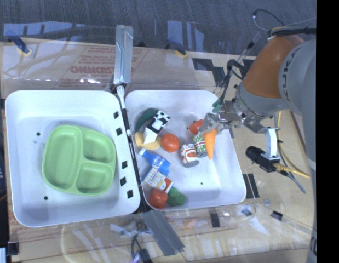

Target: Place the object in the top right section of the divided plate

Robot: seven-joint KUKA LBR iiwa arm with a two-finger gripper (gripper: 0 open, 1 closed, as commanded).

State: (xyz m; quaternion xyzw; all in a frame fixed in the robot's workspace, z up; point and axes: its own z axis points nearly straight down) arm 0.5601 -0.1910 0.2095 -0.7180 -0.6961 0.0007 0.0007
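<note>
The metal two-finger gripper (213, 120) is positioned over the orange plastic carrot (210, 142), at 3 o'clock from the green divided plate (79, 159). Finger state cannot be determined.

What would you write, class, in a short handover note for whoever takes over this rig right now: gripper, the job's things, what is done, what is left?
Gripper: over the right bin, by the carrot; fingers hard to read, nothing clearly held.
Divided plate: green, in the left bin, nothing in its sections.
Toys are piled in the right bin: carrot, tomato, small can, blue bottle.
Done: nothing placed yet.
Left: grasp an object, carry it across, set it in the plate's top right section.
</note>
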